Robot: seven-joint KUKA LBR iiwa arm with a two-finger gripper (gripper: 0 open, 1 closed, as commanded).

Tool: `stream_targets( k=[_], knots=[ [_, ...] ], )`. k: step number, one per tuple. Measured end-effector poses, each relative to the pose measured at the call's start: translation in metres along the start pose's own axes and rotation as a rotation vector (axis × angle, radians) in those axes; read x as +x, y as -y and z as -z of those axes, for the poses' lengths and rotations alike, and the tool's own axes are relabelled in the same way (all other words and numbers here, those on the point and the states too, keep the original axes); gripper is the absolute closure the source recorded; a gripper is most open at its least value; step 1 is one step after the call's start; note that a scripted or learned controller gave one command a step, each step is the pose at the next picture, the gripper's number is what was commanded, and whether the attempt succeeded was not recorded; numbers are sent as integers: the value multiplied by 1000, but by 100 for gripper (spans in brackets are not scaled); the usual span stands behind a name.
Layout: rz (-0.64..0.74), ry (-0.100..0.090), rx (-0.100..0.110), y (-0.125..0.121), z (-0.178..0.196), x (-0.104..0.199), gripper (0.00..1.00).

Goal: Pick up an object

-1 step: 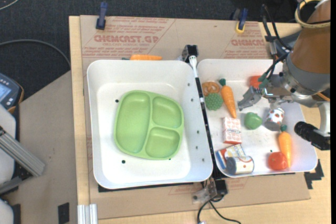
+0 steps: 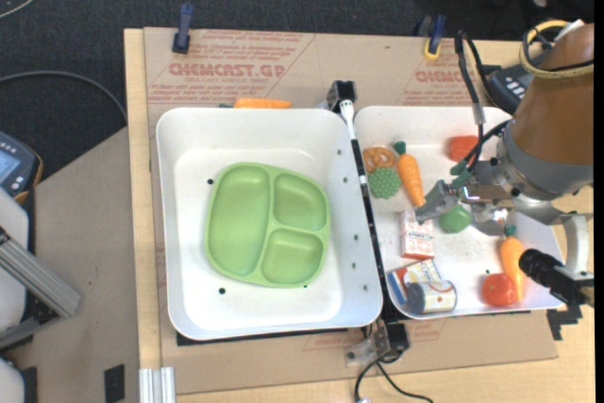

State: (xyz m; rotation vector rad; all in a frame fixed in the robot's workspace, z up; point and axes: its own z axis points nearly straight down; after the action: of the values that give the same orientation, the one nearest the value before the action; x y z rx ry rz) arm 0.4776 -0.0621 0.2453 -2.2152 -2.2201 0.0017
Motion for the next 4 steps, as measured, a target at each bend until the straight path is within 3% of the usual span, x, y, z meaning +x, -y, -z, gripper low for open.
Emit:
stream_targets(
  k=[1,2,3,4],
  knots=[
    [-7,3,-2,-1,-166,-38,0],
    [1,5,-14,-108,-159,-42,0],
    [-3,4,-8,-105,-149,-43,100],
    [4,-1,-8,-38,-55,26,100]
  ],
)
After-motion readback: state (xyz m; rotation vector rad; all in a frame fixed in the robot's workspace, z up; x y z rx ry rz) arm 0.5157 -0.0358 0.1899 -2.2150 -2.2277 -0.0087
